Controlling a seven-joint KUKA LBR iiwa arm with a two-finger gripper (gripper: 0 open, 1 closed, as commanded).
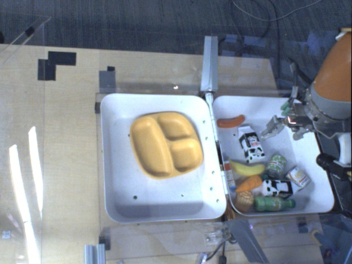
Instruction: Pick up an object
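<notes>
Reaching in from the right, the arm hangs over the far right part of the right bin, its orange band bulging above the wrist. The gripper points out to the left over the white floor of that bin, with one pale finger slanting down and leftward. Whether the fingers are spread or closed I cannot tell from where I stand, and nothing shows between them.

Just left of the fingertip, a little nearer me, stands a small black-and-white carton. Farther left and slightly beyond the tip lies a red sausage, close to the wall between the bins. Below the gripper, toward the near edge, the rest is heaped together: a yellow banana, an orange carrot, a green can, a small white and orange can, a black-and-white cow toy, a green bottle lying on its side, and a brown lump at the corner.

Well off to the gripper's left, the left bin holds a yellow divided tray.
</notes>
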